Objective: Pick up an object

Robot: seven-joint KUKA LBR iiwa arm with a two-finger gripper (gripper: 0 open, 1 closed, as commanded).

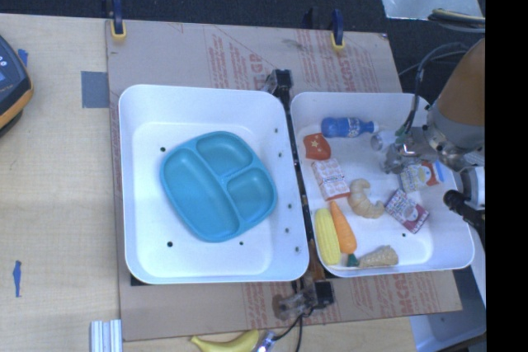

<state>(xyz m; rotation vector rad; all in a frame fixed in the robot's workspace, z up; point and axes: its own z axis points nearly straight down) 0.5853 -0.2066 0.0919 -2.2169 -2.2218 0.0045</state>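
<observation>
Several items crowd the right bin; gripper hovers above them, finger state indeterminate. You should descend squarely over one isolated object.

My two shallow white bins, left and right, look like smooth moulded plastic with a soft sheen. In the left one lies a sky-blue three-part plate of glossy plastic. Under both is a flat brown cardboard sheet, matt, with faded red print, on a pale wood-grain worktop with a dull finish. In the right bin the blue bottle has a plastic shine, the small red-and-white packets look like printed paper or foil, and the yellow corn cob and orange carrot seem smooth toy plastic. My wrist is grey metal.
</observation>
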